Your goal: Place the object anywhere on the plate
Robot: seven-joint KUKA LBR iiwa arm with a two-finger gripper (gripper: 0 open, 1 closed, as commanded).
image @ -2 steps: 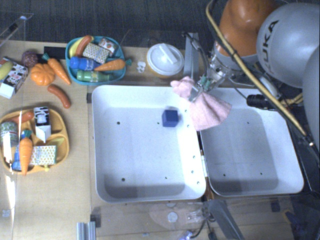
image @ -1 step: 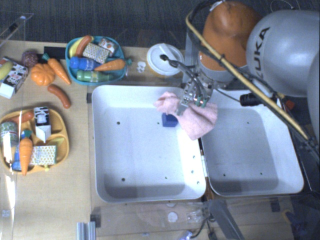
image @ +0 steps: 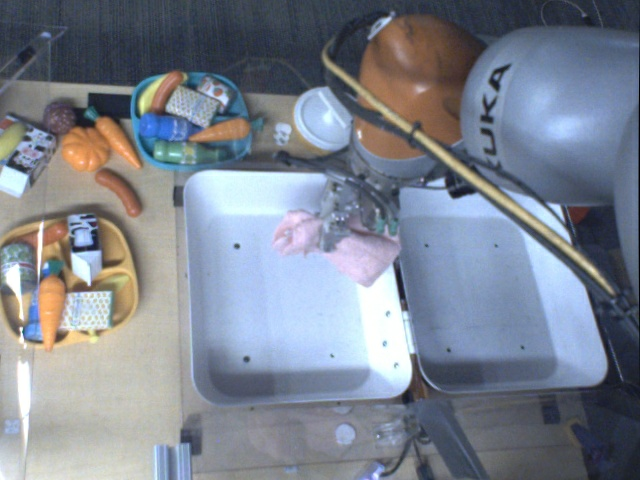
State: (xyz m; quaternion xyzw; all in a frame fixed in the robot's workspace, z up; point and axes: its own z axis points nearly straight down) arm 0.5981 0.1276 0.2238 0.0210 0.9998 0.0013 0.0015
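The wooden bench point(image: 120, 388) carries two white bins, the left bin point(image: 290, 368) and the right bin point(image: 500, 358), side by side. Near its left edge sits a yellow tray point(image: 122, 268) of toy food. At the back edge stand a blue bowl point(image: 190, 153), a small pumpkin point(image: 84, 149) and a sausage point(image: 119, 192).

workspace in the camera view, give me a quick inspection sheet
surface: wooden bench bearing a left bin and a right bin, side by side
job's things: pink floppy object in the left bin's upper right, draped toward the divide; plate: none identified for certain
clutter: blue bowl of toy food, yellow tray of toy food, loose toy carrot, pumpkin and sausage, white cup
grippers: pincer down on the pink object; grasp cannot be judged
cables: yellow hose along the arm
surroundings: dark carpet
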